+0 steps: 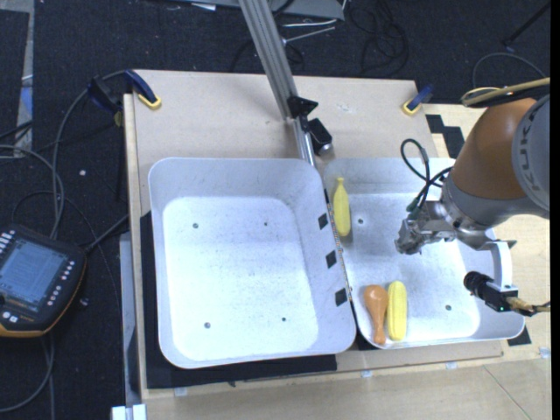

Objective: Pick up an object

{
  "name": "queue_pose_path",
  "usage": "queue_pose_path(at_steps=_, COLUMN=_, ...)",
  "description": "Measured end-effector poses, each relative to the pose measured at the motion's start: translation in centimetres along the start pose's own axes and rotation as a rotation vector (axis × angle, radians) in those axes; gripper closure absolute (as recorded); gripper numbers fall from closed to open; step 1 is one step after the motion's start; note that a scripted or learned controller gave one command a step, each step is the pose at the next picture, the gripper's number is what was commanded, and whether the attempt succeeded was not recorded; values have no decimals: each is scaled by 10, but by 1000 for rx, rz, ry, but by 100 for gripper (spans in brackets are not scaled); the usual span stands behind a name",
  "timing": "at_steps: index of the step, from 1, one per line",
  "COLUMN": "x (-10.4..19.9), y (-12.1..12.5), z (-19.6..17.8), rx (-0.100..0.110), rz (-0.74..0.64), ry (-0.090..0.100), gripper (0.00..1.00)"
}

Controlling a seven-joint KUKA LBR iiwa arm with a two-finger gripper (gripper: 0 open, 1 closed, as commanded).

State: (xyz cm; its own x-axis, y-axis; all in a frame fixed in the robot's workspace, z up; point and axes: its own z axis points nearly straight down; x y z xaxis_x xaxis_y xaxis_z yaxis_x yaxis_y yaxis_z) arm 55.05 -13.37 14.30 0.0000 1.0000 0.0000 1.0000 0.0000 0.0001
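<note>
Right bin | banana, corn, orange spoon

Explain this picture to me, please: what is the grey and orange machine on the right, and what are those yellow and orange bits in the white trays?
That is a robot arm, seen by one camera fixed above the bench and looking down at a slant. Its tip carries a two-finger gripper, hanging over the right bin. I see nothing held in it. Two shallow white bins sit side by side. The right bin holds three small things: a yellow piece against its left wall, and near the front edge an orange piece beside another yellow one. The left bin shows just its speckled floor. The arm's job is to pick one object up.
</note>
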Motion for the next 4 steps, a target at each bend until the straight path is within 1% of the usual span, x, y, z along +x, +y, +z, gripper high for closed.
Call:
queue_pose_path(at_steps=1, x=-3, y=6, z=-61, rx=-5, rz=0, ry=-1, gripper=100)
queue_pose_path(at_steps=2, x=-3, y=6, z=-80, rx=-2, rz=0, ry=-1, gripper=100)
queue_pose_path(at_steps=3, x=53, y=8, z=-73, rx=0, rz=-5, ry=1, gripper=100)
queue_pose_path(at_steps=4, x=99, y=8, z=-86, rx=-1, rz=-5, ry=1, gripper=100)
